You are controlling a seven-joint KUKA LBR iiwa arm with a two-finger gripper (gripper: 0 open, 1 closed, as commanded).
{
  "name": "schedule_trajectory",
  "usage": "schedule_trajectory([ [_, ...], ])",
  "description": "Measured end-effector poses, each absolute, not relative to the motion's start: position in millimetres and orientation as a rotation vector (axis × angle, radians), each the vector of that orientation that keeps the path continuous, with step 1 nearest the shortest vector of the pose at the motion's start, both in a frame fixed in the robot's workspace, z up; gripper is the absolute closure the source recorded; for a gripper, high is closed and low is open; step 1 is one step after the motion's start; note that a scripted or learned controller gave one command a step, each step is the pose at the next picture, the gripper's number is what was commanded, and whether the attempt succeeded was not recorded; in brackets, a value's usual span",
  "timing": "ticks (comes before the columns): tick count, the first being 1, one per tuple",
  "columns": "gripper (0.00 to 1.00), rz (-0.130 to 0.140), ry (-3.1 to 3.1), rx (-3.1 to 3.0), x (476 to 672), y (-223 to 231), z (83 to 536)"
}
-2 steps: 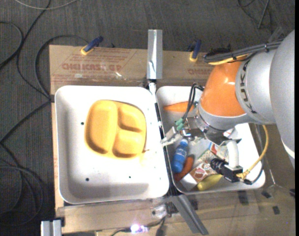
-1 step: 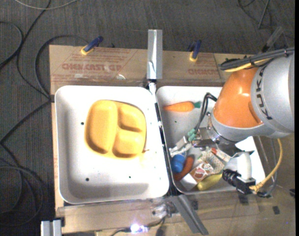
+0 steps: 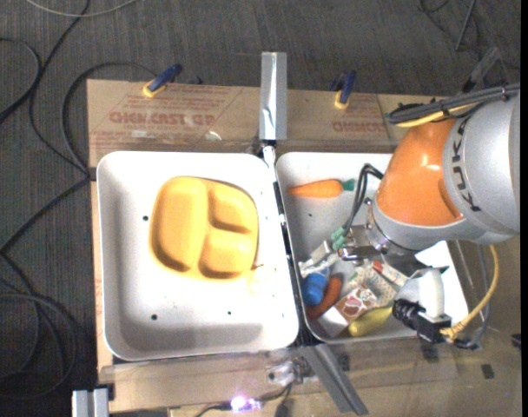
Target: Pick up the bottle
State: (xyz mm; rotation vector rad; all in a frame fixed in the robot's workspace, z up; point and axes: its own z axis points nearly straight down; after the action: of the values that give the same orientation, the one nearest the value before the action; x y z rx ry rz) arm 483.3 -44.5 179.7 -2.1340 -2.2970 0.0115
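My gripper (image 3: 349,252) hangs low over the middle of the right bin (image 3: 292,224), under the orange band of the wrist. Just left of and below it lie a blue rounded object (image 3: 313,289) and a red one (image 3: 333,291), side by side near the bin's left wall. A printed red and white packet (image 3: 359,299) and a yellow banana-shaped piece (image 3: 371,320) lie under the wrist. I cannot tell which of these is the bottle; the arm hides part of the bin.
An orange carrot (image 3: 316,188) lies at the far end of the right bin. The left bin (image 3: 125,320) holds a yellow compartment plate (image 3: 205,226). A metal divider (image 3: 273,102) stands between the bins at the back.
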Motion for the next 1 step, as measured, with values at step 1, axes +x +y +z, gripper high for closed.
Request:
schedule_trajectory([
  [1,0.0,-0.012,-2.395,-2.061,519.7,-121.1,100.3],
])
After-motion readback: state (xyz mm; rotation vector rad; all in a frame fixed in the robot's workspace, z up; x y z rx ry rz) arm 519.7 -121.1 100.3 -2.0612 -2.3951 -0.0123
